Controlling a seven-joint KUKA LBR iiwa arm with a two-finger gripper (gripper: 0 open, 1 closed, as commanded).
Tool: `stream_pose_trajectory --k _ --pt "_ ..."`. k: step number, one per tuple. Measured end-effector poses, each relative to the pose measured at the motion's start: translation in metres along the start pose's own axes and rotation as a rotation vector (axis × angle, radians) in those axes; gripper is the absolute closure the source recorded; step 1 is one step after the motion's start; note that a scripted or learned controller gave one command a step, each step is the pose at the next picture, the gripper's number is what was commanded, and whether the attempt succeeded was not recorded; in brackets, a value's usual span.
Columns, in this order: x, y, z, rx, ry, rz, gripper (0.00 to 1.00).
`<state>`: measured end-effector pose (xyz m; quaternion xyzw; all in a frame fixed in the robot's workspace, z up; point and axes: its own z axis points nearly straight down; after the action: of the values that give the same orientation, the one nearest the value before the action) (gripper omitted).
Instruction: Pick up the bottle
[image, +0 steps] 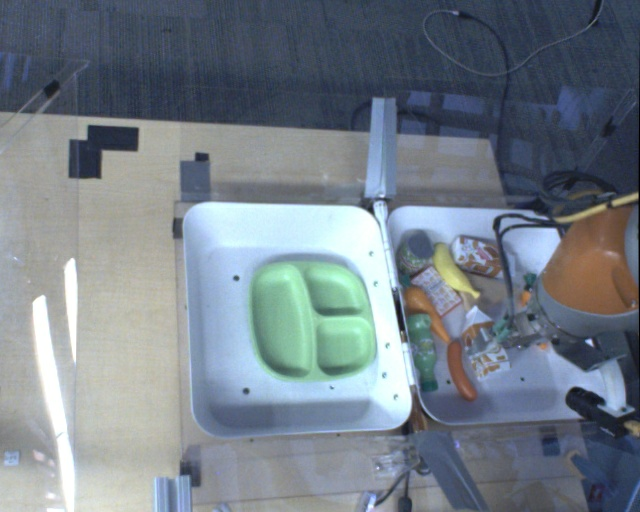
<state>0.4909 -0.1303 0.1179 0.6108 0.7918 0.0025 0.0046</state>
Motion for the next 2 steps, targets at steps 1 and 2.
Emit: stream_pose_trajectory --k 1,2 --pt "0.000 0.000 0.000 0.000 0.000 0.000 0.00" --pt "-0.016 0.116 0.024 -0.014 -0.007 -0.117 0.00"
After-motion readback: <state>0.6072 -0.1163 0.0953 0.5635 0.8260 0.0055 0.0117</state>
